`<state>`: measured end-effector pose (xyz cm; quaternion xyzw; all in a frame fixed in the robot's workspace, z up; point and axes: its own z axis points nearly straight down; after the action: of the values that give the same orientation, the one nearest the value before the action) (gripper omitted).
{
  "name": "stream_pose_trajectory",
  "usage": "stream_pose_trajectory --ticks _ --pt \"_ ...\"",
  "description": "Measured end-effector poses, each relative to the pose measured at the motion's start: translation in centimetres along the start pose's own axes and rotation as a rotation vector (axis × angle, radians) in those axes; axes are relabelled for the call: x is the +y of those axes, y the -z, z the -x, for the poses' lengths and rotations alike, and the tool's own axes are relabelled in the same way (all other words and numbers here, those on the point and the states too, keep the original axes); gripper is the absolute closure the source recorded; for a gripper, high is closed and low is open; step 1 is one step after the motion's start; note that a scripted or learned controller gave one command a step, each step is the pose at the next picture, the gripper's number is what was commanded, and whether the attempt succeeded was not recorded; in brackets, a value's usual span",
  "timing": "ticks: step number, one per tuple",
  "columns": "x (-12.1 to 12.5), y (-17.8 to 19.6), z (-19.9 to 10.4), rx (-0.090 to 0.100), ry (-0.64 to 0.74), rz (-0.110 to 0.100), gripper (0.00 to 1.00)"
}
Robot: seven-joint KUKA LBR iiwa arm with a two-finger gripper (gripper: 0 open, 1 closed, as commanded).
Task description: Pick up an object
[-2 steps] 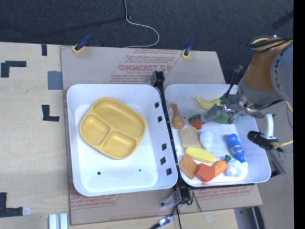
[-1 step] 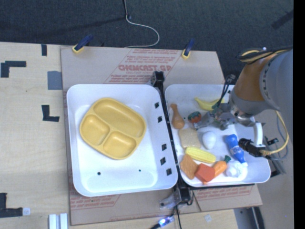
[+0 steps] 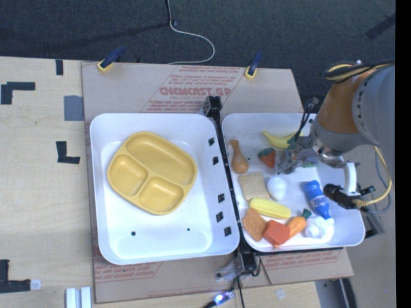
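The gripper [image 3: 290, 161] sat low in the right bin [image 3: 352, 235], at about nine o'clock from the orange wrist band [image 3: 337, 108]; whether it was open, closed or gripping anything could not be told. Toy foods lay around it: a strawberry [image 3: 268, 157] just at its nine o'clock, a banana [image 3: 278, 138] at eleven, a white egg [image 3: 277, 187] at seven. A drumstick [image 3: 238, 158] lay further toward nine, near the divider. At five o'clock from the gripper lay a blue bottle [image 3: 316, 199]. Below the egg came a bread slice [image 3: 253, 186], a corn cob [image 3: 270, 208], a carrot [image 3: 296, 225] and a red block [image 3: 278, 232]. The left bin [image 3: 122, 244] held a yellow divided plate [image 3: 151, 172]. Both bins rested on cardboard [image 3: 186, 92] on the desk [image 3: 38, 185].
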<state>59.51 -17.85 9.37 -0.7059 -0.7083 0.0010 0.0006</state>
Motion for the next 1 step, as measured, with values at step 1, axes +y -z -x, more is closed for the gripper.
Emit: stream_pose_trajectory --ticks 1 --pt "0.72 5.16 0.77 0.0 -0.003 0.003 1.0"
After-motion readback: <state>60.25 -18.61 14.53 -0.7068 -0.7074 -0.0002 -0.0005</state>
